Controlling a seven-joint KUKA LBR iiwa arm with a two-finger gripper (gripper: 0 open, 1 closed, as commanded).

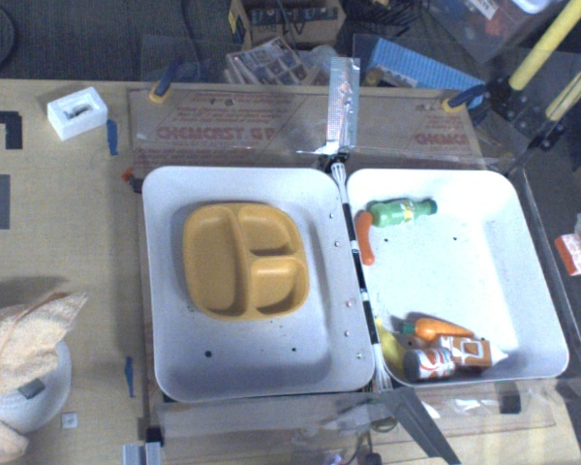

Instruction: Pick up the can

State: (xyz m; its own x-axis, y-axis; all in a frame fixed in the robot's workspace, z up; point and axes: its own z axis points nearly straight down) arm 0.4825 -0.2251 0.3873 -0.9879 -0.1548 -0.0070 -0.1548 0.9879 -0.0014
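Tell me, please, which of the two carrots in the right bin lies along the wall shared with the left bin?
The carrot just below the green bottle, lying lengthwise against the divider. The other carrot sits in the near-corner pile, above the can.

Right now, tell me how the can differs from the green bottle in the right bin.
The can is dark with red and white markings; the green bottle is green with a pale cap. The can lies at the right bin's near edge, crowded by a carrot; the bottle lies at the far edge. Both lie on their sides.
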